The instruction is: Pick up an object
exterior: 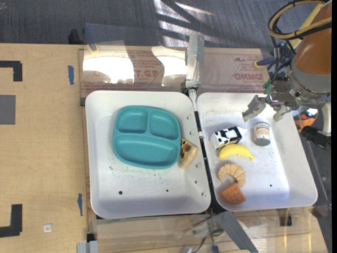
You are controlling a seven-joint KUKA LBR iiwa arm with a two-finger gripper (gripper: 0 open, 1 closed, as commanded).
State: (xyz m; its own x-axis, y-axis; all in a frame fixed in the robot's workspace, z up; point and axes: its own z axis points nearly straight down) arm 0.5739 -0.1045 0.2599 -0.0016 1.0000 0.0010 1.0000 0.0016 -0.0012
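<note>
Nearest, at six o'clock in the right bin (295, 186), lie a cookie (232, 194) and a banana (235, 152), while the gripper (269, 108) hangs open and empty above a small jar (261, 132), so descending comes next.

Two bins side by side on the bench (37, 141). In the left bin (100, 194): a divided plate (147, 136), with a small snack piece (187, 151) touching its right edge. In the right bin (295, 188): toy cow (227, 137) left of a small jar (261, 132), banana (235, 151) just in front of both, croissant (232, 172) nearer still, then a wedge (232, 194) nearest. Hand (269, 109) over the far edge, behind the jar.
</note>
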